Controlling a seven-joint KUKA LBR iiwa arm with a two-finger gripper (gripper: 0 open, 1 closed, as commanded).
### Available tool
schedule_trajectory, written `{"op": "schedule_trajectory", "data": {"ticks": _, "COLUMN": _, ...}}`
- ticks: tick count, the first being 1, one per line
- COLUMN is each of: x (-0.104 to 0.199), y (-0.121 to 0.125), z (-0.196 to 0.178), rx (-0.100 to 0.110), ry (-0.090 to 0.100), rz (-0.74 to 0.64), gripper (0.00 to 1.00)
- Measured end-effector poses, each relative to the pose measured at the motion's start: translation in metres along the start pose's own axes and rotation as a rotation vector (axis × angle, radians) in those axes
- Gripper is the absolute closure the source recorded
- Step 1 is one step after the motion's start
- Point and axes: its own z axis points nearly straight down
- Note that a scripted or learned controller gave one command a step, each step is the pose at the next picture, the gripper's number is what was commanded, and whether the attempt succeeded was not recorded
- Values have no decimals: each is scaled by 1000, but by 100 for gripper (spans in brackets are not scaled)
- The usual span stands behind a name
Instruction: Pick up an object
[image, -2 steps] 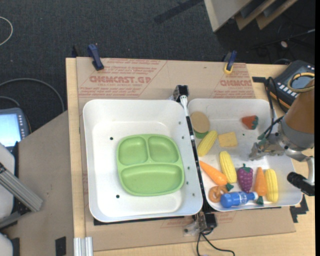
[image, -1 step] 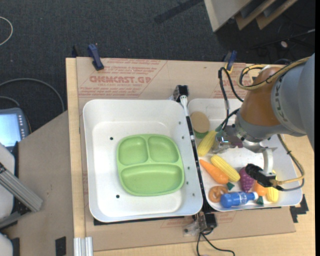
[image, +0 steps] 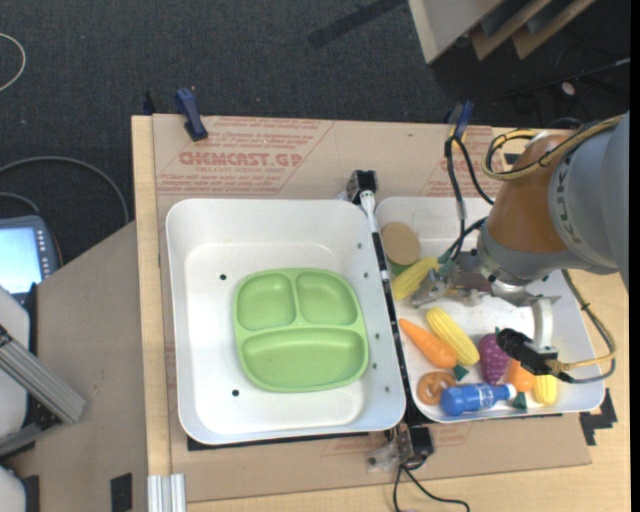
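Banana (image: 413, 279) touches the hand (image: 436, 288), low in right bin (image: 590, 330); grip unclear.

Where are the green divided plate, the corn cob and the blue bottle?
green divided plate (image: 299, 328): camera view, centre ridge.
corn cob (image: 452, 336): camera view, mid-cob.
blue bottle (image: 470, 399): camera view, body.

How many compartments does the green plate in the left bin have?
3. The green plate has two small compartments side by side along its far edge, and one wide compartment across its near edge. All three show fully; nothing lies in them.
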Motion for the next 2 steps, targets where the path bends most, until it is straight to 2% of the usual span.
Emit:
{"op": "schedule_trajectory", "data": {"ticks": 1, "x": -2, "y": -59, "z": 0, "rx": 6, "ry": 2, "rz": 3, "gripper": 0}}
{"op": "schedule_trajectory", "data": {"ticks": 2, "x": -1, "y": -56, "z": -10, "rx": -1, "ry": 0, "rz": 2, "gripper": 100}}
